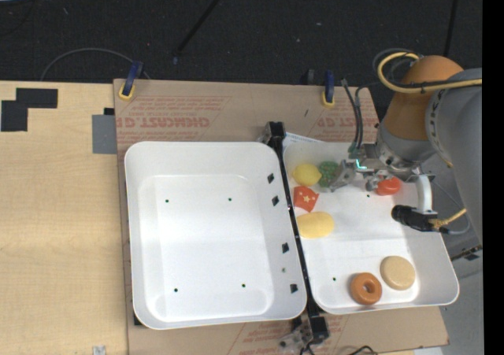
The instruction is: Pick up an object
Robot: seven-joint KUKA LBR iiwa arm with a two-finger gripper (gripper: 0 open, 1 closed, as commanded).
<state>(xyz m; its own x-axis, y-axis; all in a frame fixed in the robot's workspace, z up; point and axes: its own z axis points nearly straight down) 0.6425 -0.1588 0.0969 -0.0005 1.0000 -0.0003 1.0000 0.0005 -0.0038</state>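
Green object [328, 170] half hidden under claw [344, 175]; grip unclear.

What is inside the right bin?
The right bin holds a brown donut, tan disc, two yellow pieces, a red piece and a green item. The arm covers part of a small red-orange object.
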